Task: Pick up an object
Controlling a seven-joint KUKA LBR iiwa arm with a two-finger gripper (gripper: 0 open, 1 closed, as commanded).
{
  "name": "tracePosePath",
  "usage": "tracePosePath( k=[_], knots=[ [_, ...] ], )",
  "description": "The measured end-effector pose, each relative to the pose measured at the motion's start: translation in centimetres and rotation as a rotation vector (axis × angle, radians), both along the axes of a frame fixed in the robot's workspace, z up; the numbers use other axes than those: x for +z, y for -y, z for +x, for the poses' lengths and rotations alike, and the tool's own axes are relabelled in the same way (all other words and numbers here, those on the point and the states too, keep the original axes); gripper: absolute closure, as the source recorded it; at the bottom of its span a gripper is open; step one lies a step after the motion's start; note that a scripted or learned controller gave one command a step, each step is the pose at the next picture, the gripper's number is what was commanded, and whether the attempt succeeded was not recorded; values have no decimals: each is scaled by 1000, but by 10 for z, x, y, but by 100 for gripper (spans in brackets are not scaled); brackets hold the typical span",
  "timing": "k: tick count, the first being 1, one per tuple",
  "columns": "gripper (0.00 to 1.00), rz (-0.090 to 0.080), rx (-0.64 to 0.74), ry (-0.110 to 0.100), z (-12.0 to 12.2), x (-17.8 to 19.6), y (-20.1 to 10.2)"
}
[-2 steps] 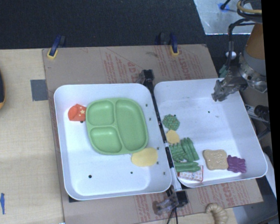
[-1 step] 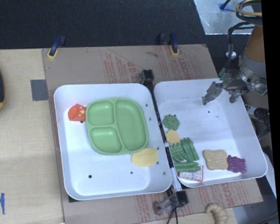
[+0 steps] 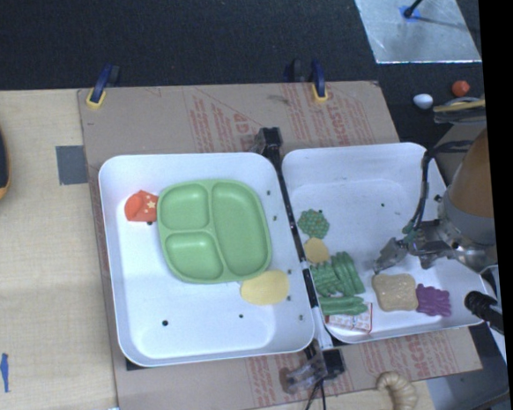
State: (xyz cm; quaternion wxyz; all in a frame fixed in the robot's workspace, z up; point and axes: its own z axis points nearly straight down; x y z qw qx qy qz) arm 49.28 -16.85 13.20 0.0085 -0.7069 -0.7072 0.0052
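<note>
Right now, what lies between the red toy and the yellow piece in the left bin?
In the camera view, the green divided plate lies between the red toy and the yellow piece in the left bin.

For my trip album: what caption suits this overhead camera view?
Robot hand poised in the right bin above toy food; a green divided plate sits in the left bin.

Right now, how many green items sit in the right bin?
3. A ruffled green leafy piece near the divider, a dark green bean bundle below it, and a green pod-like piece below that. Others may hide under the gripper.
</note>
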Motion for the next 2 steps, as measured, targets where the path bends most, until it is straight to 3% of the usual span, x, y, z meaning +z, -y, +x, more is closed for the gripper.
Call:
tracePosePath(
  k=[1,2],
  knots=[
    [0,-10,5,27,69,83,45],
    [0,1,4,6,-22,-14,-19]
  ],
)
